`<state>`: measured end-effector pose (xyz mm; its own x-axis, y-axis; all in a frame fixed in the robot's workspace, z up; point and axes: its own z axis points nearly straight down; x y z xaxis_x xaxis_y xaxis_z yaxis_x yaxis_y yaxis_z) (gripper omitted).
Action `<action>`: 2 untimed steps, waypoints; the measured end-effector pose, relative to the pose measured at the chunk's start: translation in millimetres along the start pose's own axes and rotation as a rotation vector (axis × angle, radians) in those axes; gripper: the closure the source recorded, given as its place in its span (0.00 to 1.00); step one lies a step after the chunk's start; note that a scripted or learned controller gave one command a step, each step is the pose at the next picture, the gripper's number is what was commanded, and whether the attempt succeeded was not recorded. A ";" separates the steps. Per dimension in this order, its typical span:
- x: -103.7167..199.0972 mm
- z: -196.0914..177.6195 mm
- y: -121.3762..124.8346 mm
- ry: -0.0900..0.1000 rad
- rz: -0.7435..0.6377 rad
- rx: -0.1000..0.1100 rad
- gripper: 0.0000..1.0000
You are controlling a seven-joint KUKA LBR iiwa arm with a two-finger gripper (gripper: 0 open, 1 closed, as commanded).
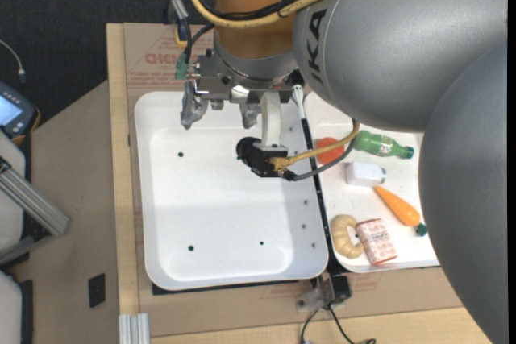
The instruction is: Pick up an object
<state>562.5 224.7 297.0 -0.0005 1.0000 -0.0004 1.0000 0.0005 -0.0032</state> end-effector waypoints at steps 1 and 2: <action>0.0 0.0 0.0 0.000 0.000 0.000 0.00; 0.0 0.0 0.0 0.000 0.000 0.000 0.00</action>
